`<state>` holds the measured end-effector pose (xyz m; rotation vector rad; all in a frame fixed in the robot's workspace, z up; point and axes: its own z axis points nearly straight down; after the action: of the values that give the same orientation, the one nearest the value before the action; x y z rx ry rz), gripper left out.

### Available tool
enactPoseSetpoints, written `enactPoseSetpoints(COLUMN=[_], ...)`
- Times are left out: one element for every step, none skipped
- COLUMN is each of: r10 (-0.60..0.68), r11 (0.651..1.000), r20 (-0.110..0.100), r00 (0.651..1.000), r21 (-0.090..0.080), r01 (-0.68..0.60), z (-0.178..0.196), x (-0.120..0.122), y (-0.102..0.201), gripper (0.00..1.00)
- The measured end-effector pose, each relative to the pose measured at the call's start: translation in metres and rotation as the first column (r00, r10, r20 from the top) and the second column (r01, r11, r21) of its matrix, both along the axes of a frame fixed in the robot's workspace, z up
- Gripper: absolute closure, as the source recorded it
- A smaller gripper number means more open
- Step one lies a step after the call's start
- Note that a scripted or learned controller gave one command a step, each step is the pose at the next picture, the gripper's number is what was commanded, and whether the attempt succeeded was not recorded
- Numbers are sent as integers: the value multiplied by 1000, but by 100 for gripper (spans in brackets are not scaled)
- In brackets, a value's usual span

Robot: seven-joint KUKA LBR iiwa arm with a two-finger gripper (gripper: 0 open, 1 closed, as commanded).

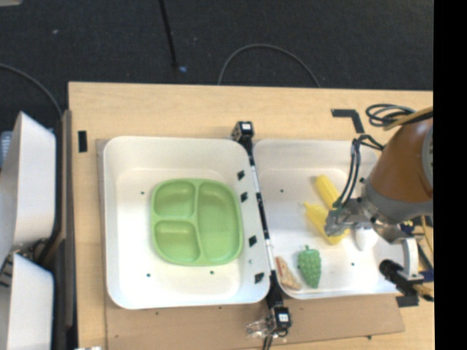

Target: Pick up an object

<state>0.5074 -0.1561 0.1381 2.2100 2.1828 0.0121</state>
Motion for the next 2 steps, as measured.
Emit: enactPoseSetpoints(r10=[16, 16], r11=[1000, 1000], r20=[-23, -25], r00=[1000, 1000], r21=[17, 18], r01=[-16, -15], z=[60, 89], x=[3, 5], y=[7, 6], gripper=[100, 100])
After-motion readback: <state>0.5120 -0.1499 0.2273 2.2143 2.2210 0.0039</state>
